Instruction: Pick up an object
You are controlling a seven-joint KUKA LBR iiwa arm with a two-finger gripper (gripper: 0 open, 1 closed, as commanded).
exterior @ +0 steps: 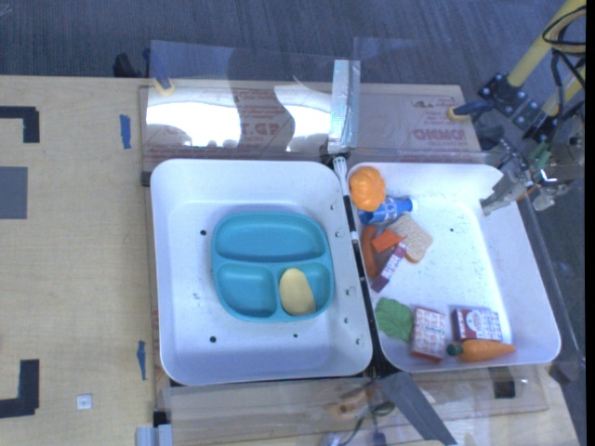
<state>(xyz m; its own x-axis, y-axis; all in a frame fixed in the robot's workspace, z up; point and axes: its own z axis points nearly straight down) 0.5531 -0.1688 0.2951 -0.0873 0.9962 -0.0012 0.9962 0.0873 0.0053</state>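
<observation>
**Gripper at the right bin's far right rim**

Poised at the rim of the right bin (521,277), gripper (509,193) with nothing between its fingers, spread unclear; along the bin's left wall, a round orange fruit (366,187), glossy; at its near edge, a carrot (483,348).

Tray (244,249) in left bin (177,249)

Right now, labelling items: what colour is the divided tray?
Teal blue tray, in the camera view.
</observation>
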